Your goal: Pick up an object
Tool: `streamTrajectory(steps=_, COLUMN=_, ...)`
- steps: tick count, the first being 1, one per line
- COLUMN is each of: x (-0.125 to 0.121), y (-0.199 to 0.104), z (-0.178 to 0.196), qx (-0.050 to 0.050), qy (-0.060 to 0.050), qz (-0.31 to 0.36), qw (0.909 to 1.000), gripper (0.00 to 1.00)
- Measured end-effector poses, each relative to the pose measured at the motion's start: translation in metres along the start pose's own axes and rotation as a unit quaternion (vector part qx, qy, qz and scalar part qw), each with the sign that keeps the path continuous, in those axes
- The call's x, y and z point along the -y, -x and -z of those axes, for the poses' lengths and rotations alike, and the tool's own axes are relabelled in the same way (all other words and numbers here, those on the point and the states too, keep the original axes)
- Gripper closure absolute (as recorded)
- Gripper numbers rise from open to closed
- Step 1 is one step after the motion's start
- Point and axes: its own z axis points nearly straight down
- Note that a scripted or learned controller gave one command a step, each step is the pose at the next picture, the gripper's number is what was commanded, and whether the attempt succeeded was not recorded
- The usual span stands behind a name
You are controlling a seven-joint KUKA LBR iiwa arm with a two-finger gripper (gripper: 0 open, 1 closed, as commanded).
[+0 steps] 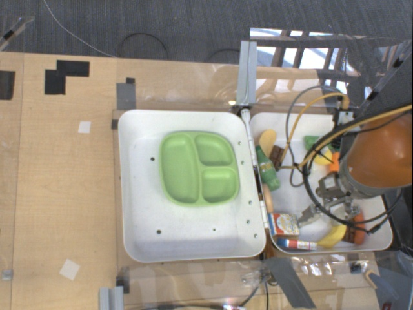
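Note:
The right bin (384, 239) holds a jumble of small objects. Among them are a green bottle (266, 170), a yellow piece (267, 137), a brown block (279, 154), a green item (315, 144) and a red and white carton (286, 225). A red marker (301, 244), a banana (332, 236) and a brown item (357, 235) lie along the near wall. My gripper (329, 206) hangs low over the near part of this bin, just above the banana and right of the carton. Cables and the orange band hide part of it. I see nothing held.
The left bin (139, 237) bears a green divided plate (197, 168). A metal post (247, 70) stands behind the wall between the two bins. Yellow and black cables (303, 118) loop over the right bin's far half. Bare wooden bench (58, 192) lies to the left.

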Motion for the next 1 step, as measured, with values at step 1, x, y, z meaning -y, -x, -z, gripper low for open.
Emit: streamTrajectory(steps=1, x=-0.0047, y=0.0413, z=-0.0094, qx=-0.002, qy=-0.010, qz=0.005, qw=0.9999, gripper=0.00)
